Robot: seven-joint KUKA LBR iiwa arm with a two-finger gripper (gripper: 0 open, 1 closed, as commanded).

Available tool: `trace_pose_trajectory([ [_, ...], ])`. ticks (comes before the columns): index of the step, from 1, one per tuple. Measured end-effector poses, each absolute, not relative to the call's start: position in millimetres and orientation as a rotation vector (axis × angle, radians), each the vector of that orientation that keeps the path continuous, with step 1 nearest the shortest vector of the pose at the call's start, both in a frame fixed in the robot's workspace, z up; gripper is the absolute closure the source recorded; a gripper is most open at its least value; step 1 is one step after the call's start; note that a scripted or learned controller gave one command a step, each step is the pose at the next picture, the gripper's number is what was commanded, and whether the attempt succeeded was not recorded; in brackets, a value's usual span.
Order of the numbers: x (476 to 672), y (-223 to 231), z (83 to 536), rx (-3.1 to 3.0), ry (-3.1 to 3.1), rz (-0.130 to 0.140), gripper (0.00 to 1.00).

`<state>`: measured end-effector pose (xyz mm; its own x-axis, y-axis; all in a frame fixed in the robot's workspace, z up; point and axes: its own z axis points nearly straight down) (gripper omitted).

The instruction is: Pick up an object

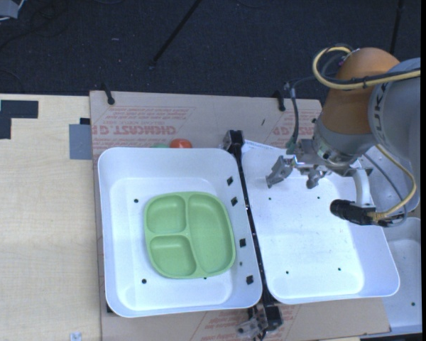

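Nearest edge, between the bins: small black-and-metal clamp fitting at the near end of the black divider bar.

Left bin: shallow, white, rounded corners. Holding one light green divided plate with three compartments, lying flat near the bin's centre, rotated slightly off square, right rim close to the divider side.

Right bin: shallow, white, floor bare apart from a few small dark specks and faint scuffs.

Black cylindrical fitting at the right side of the right bin, joined to yellow and grey cabling.

Claw: two grey fingers spread apart and pointing down, nothing between them, poised over the far part of the right bin, well apart from the green plate in the other bin.

Arm: grey body with orange section above the wrist, entering from the right, yellow hose looped at the top.

Small orange object just beyond the far rim of the left bin, partly hidden by that rim; kind not discernible.

Brown cardboard sheet under both bins, printed with reversed red lettering.

Light wooden tabletop to the left, with black and grey rectangular patches toward the far side.

Farthest: dark floor with loose cables.
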<state>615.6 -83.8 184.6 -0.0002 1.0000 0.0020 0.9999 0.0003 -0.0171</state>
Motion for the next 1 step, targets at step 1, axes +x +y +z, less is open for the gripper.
trace_pose_trajectory([
  [1, 618.7, -84.0, 192.9, -2.217, -2.221, 0.003, 0.0],
])
